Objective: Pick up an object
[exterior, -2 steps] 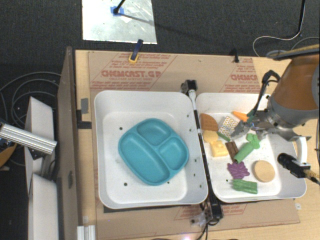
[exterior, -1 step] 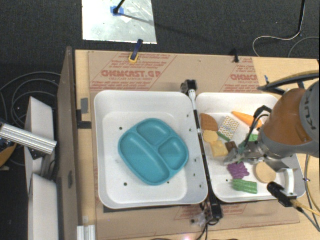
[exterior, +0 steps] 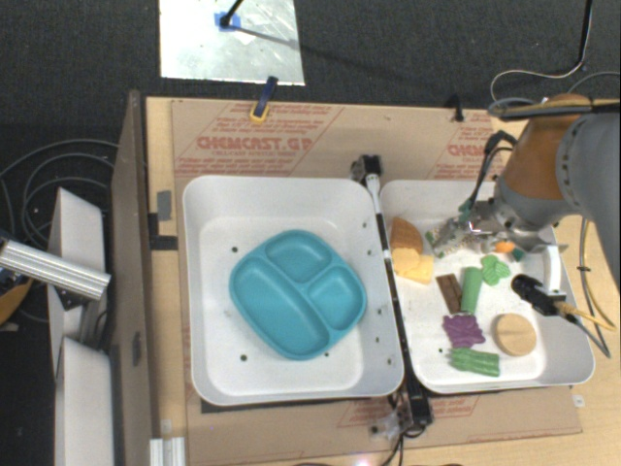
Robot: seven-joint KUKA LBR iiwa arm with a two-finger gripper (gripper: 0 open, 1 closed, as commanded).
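Position: one camera fixed above the counter (exterior: 291,129)
Facing: down at a slant
Range: middling; both bins, left (exterior: 209,260) and right (exterior: 572,357), fit whole
Arm (exterior: 568,163): enters from right

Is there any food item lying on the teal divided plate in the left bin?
No: the teal divided plate shows bare compartments, while the food items, such as the purple piece, lie in the right bin.

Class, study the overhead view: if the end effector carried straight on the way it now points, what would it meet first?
It points leftward and down, so probably the end effector would first meet the yellow wedge-shaped block in the right white bin; depth is unclear from one slanted view.
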